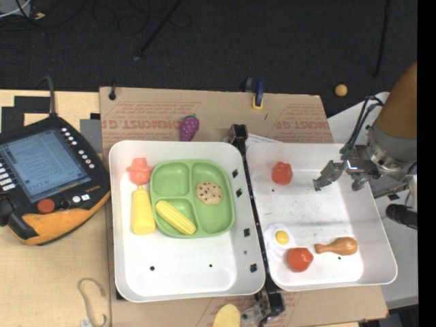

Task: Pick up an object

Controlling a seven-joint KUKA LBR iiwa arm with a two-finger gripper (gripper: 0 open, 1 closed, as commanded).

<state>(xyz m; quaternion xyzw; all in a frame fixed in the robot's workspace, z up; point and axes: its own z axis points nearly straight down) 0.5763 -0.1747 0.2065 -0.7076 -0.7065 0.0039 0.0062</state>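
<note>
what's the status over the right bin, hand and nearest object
Hand over the right bin, nothing seen held. Nearest object, red pepper, to its left, apart. Chicken leg, tomato, egg nearer front; path clear.

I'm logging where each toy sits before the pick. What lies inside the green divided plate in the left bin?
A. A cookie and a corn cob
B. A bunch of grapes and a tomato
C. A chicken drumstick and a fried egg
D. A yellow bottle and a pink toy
A: the cookie and the corn cob each rest in a compartment of the green divided plate.
</note>
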